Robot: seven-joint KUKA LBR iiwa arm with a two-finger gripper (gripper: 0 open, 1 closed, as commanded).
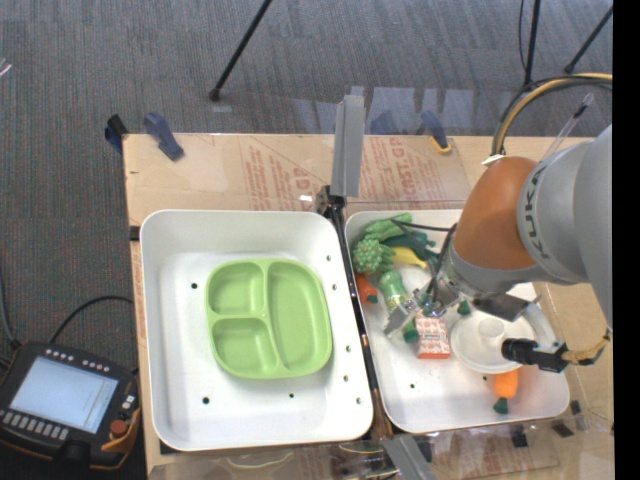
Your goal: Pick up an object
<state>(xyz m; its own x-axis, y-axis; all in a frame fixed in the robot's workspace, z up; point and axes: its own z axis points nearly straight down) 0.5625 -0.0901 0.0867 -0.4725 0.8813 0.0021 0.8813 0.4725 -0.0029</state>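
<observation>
Grey carpet surrounds the bench. Over the right bin, the end effector sits among toys, grip impossible to tell; nothing lifted yet.

— Where's there room to reach in?

— The left bin. A green divided plate sits in the middle, with bare white floor all round it.

— And the right bin?

— Crowded. Green toy vegetables, a small red-and-white box, a white dish and a carrot lie close together, with the arm over them. The front-left corner is open.
</observation>
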